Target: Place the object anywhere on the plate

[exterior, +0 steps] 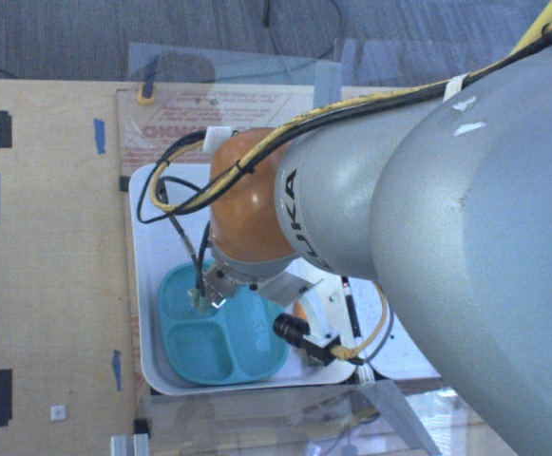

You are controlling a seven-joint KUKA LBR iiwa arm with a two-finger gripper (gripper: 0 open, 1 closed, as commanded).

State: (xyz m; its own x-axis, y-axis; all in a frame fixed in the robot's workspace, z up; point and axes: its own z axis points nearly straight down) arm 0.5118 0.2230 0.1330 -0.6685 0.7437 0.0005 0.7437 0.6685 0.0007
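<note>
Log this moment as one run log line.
arm: over bin | plate: teal, divided, in bin | wrist: above plate | object: hidden | jaws: hidden

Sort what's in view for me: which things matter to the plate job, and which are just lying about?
Job:
- teal divided plate
- white bin holding it
- arm's tool, above the plate

Lying about:
- blue tape strips on the wooden bench
- orange clip
- black cable on the floor
</note>
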